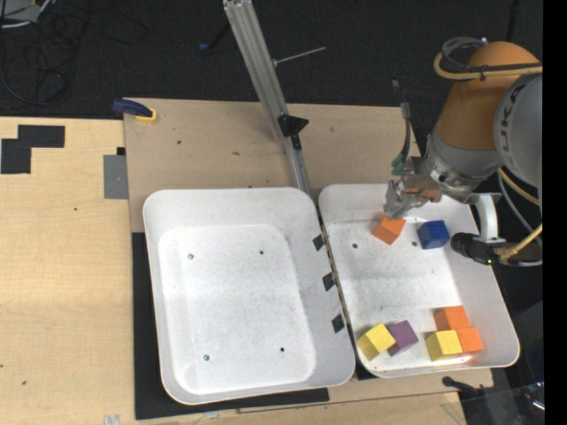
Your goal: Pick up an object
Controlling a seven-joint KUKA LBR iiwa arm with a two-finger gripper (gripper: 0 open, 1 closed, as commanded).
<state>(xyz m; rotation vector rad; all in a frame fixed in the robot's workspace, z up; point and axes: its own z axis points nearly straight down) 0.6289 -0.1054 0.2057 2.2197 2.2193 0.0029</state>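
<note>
1. Camera view, desk [221, 149]: pale wooden top carrying two shallow white bins side by side, with a slanted metal rail [266, 78] rising from behind their shared edge.
2. Left bin [168, 211]: white, rounded corners, nearer the desk's left side; only small dark dots show on its floor.
3. Right bin [354, 273]: white, touching the left bin along three black clips [328, 280].
4. Arm [483, 104]: grey with an orange section, reaching in over the right bin's far right corner.
5. Claw [396, 204]: pointing down at the far edge of the right bin, its tips directly over the orange block and seemingly touching that block's top. Whether the fingers are spread or closed cannot be told, and no grasp is visible.
6. Orange block [388, 229]: on the bin floor near the far edge, tilted, just beneath the claw.
7. Blue block [432, 235]: just beside the orange block, toward the bin's right edge.
8. Yellow block [376, 339] and purple block [402, 335]: touching, at the near edge.
9. Second yellow block [443, 344] with two orange cubes [459, 328]: clustered in the near right corner.
</note>
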